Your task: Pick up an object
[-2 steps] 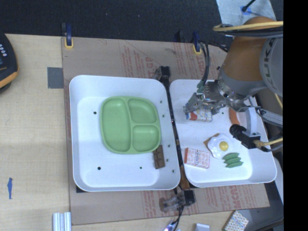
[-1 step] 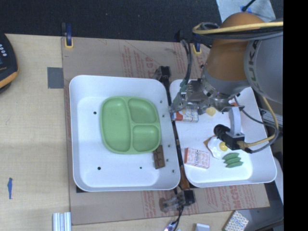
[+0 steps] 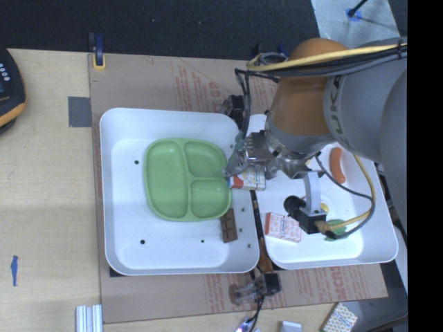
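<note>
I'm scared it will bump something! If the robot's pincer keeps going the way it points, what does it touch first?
Probably the green plate. The pincer reaches in from the right and points left and down, right at the plate's near rim in the left bin. Its height above the plate is hard to judge from this slanted view.

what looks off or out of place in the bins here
A small brown block leans on the left bin's right wall instead of lying flat. The green divided plate sits flat and looks normal.

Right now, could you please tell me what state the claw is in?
Claw: low over the divided green plate's right edge; open or shut cannot be told.
</note>
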Robot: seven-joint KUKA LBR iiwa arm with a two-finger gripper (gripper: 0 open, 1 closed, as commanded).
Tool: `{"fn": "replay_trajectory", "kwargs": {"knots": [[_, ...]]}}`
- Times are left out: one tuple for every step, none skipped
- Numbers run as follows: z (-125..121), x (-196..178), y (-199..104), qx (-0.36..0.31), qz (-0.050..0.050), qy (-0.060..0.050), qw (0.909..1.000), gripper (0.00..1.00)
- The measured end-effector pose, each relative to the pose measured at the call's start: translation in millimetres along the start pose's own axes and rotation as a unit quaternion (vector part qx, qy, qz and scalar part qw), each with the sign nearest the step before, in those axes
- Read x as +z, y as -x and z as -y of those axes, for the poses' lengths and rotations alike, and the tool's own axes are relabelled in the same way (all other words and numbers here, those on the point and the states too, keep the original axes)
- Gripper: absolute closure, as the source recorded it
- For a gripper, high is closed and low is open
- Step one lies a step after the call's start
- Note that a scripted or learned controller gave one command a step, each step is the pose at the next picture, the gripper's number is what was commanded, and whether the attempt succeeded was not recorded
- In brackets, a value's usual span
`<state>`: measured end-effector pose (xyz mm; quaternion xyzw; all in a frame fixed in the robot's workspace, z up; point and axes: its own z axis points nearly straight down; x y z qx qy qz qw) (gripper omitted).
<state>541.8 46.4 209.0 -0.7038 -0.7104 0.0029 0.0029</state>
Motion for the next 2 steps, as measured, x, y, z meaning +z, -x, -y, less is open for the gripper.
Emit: {"fn": "replay_trajectory", "kwargs": {"knots": [[52, 19, 87, 0.007, 0.002, -0.001, 1.0, 1.0], [13, -28, 36, 0.0, 0.0, 0.005, 1.0, 1.0]]}}
